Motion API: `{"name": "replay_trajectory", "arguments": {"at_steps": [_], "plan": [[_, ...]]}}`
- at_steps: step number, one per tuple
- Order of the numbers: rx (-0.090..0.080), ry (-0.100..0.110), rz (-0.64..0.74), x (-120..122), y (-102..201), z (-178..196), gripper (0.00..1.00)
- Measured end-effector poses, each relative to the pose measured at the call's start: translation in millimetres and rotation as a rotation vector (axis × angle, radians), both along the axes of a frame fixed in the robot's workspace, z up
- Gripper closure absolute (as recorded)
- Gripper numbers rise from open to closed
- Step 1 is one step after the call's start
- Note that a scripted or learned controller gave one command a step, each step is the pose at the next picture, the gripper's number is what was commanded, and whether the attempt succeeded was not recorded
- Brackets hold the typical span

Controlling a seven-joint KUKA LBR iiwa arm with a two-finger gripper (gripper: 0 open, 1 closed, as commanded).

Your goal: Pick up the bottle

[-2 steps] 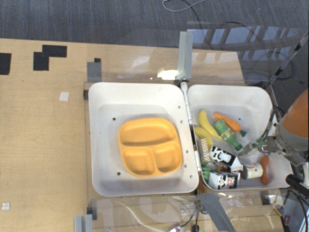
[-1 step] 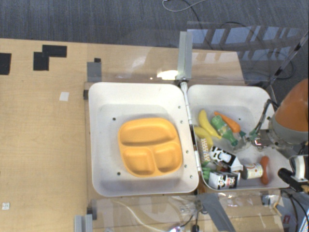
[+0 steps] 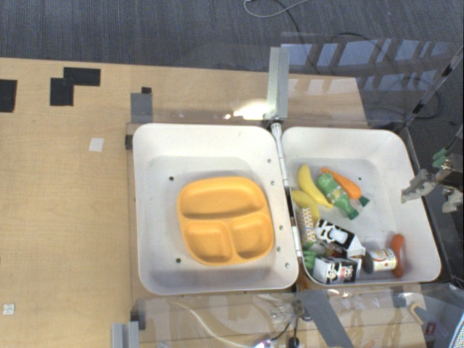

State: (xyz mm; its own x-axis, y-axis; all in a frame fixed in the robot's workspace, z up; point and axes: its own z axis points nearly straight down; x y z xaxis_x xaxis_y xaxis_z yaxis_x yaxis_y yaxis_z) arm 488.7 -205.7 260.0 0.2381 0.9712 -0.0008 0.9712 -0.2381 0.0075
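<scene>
Gripper sits at the far right edge, past the right bin rim, parked well clear of the pile. Can't tell from here how it's set, too small and blurry; nothing visibly held. Bottle is my best guess: small one lying on its side near the bin's front right, touching the cow-print cartons. Risks as I see them: bottle lying flat, so a top-down grab could roll it or skid it off into the wall; it's tight vs the cartons, so a finger may land on a carton and lift the wrong thing or jam; sausage-looking red thing just beside it could get nudged or pinched too. Pile's crowded in the front left of that bin, anything shoved there hides more stuff. Counts, approx: 2 white bins; 1 yellow divided tray in the left bin, 3 compartments; 2 bananas; 1 carrot; 1 green packet; 2 cow-print cartons, poss a third under them, can't tell; 1 bottle; 1 red sausage-ish item. Bits of green under the cartons, unidentifiable.
</scene>
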Motion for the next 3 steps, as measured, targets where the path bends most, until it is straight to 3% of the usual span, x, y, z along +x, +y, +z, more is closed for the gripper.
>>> {"name": "replay_trajectory", "arguments": {"at_steps": [1, 2, 3], "plan": [[0.004, 0.002, -0.554, -0.6, 11.1, 54.6, 0.0], [0.005, 0.002, -0.73, -1.0, 6.8, 112.0, 0.0], [0.006, 0.002, -0.979, 83.5, 1.3, 136.6, 0.0]]}}
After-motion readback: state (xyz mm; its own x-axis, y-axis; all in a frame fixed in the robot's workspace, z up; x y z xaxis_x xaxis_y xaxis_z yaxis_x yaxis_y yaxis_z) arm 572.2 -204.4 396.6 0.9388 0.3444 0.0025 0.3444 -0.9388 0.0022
